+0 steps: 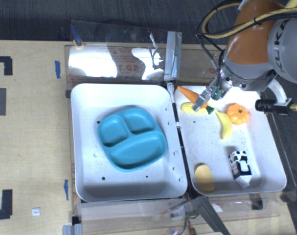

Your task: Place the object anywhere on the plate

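Note:
A blue sectioned plate (132, 138) lies in the left bin (89, 175) with nothing on it. My gripper (203, 102) hangs over the back left of the right bin (265, 180), just above an orange carrot (190, 93) and a small yellow piece (188, 107). Close to the right of these lie a yellow banana (225, 126) and an orange pumpkin-like toy (238, 113). Nothing shows between the fingers.
A black and white carton (240, 167) lies at the front right of the right bin, and a tan rounded piece (203, 176) rests at its front left. A clear panel (124, 58) stands behind the bins. The arm fills the upper right.

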`<state>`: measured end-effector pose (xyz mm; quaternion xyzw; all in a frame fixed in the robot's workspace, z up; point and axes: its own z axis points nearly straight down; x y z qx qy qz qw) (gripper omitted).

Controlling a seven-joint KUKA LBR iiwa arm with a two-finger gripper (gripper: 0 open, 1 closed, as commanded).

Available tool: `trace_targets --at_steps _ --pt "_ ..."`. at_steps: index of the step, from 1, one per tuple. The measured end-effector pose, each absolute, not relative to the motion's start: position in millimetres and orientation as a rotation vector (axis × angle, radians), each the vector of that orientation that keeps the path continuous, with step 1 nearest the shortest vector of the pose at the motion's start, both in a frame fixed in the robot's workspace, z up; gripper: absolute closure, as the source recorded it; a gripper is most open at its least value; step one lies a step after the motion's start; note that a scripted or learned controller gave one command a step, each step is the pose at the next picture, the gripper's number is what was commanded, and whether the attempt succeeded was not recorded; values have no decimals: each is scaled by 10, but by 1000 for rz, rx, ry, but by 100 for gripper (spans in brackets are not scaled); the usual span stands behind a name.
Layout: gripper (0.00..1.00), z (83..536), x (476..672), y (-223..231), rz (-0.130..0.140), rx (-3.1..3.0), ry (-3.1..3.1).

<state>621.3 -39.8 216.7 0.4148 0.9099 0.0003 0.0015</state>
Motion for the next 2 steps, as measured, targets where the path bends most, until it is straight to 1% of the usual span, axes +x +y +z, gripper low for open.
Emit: trace_targets --at_steps 1,2 --pt "100 1847 6258 315 1 1121 2937" --pt "0 1855 6262 307 1 1122 2935"
